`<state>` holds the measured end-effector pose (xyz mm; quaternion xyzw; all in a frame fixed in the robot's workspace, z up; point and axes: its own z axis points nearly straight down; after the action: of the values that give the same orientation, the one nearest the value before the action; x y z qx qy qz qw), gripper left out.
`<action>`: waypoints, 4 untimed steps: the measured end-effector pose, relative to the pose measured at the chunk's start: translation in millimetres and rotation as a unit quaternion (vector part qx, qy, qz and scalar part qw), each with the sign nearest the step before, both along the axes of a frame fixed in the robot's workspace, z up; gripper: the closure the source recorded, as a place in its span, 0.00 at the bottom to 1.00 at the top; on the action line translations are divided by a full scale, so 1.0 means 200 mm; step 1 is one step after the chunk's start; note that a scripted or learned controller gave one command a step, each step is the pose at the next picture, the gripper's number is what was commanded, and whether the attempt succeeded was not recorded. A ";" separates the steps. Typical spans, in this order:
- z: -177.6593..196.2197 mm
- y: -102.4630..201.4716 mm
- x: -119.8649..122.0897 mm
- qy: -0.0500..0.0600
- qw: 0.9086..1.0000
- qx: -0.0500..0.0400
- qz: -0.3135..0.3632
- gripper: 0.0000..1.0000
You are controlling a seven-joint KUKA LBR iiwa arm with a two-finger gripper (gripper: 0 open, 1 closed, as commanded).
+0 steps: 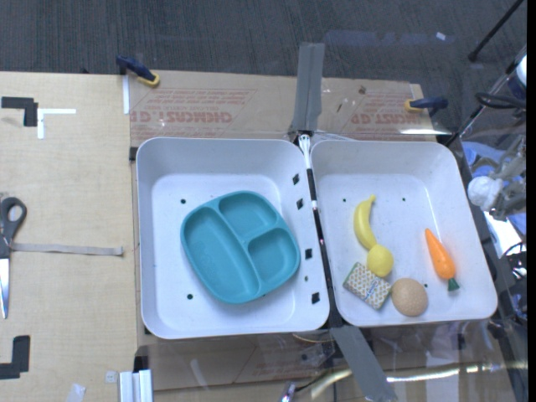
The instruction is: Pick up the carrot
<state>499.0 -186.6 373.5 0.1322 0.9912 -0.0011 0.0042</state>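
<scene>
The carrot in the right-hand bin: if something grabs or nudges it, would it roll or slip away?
The carrot looks smooth and tapered, so fingers might slide toward its thin end. Its rounded body lies flat and would probably roll sideways if nudged. It looks like a stiff toy, likely light.

Dark carpet floor (209, 15); tan bench (67, 199) bearing scissors (8, 241).

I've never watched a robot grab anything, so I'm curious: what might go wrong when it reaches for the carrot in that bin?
The carrot lies slanted near the right wall of the right bin, so the fingers may have little room on that side. It is thin and tapered, so it could slip or roll from a squeeze. The egg and lemon lie to its left, apart from it; an off-target reach could bump them.
</scene>
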 end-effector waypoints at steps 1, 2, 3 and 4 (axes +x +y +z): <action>-0.50 -0.04 -0.05 0.002 0.996 0.001 0.088 1.00; -0.48 0.38 0.14 0.001 1.000 0.001 0.021 1.00; 0.09 0.04 0.21 0.000 0.999 0.000 0.044 1.00; -0.65 -0.04 -0.09 0.003 0.997 0.001 0.079 1.00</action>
<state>480.5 -195.4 243.8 0.0530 0.9986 -0.0003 0.0014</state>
